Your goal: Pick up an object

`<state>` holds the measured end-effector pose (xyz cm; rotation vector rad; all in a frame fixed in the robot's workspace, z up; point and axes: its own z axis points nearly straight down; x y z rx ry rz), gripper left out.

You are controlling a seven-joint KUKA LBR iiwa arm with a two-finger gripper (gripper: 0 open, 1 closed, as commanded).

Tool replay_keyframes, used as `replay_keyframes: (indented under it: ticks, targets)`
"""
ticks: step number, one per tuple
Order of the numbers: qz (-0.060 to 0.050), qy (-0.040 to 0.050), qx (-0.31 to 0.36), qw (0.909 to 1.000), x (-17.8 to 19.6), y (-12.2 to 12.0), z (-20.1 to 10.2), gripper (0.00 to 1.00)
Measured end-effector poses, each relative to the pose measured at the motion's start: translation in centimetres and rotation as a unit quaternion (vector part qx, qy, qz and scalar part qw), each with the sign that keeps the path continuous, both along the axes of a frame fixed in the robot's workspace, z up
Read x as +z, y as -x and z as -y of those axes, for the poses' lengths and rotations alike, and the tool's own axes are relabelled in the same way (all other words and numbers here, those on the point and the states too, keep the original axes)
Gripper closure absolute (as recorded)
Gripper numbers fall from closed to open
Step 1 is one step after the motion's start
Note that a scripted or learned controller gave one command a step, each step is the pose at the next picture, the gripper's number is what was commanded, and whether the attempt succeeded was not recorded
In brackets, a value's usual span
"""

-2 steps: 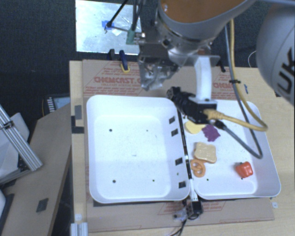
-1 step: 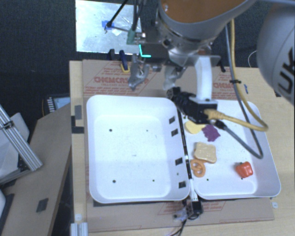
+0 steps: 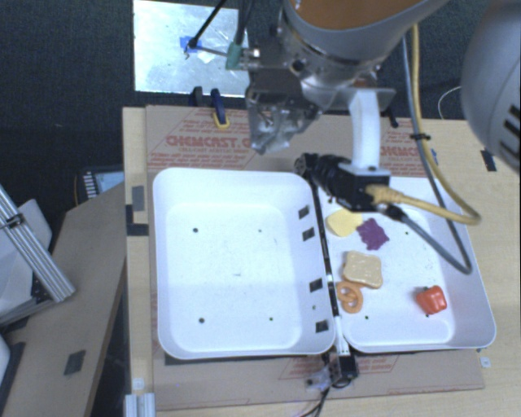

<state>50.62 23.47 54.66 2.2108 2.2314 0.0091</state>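
The gripper [image 3: 273, 130] hangs above the far edge of the table [image 3: 244, 142], just beyond the far rim of the left bin [image 3: 232, 261], close to where the two bins meet. It is a blurred grey mass from where I stand, and I cannot tell whether it is spread or pressed together; nothing shows in its grip. Above it the arm [image 3: 350, 32] comes in from the right, its orange band [image 3: 350, 10] at the top edge of the view.

Beside the gripper, toward the right, a white post [image 3: 366, 130] rises over a black fitting [image 3: 342, 183] at the far left corner of the right bin [image 3: 456, 318], and a yellow cable [image 3: 431, 210] runs from the fitting across that bin's far side.

The objects to pick all lie in the right bin, well apart from the gripper. A pale yellow piece [image 3: 343, 222] lies nearest the fitting, with a purple piece [image 3: 373, 234] just beside it. Nearer the front, a toast-coloured slice [image 3: 363, 269] touches a small pretzel [image 3: 350, 297] by the divide between the bins. An orange object [image 3: 431, 300] sits alone toward the bin's right side.

A blue clamp with a yellow tip [image 3: 218, 110] is fixed at the table's far edge.
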Motion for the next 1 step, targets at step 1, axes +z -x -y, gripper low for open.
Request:
replay_keyframes:
  ticks: [1]
  targets:
    - [-0.001, 0.0003, 0.001, 1.0, -0.05, 0.0, 0.0, 0.0]
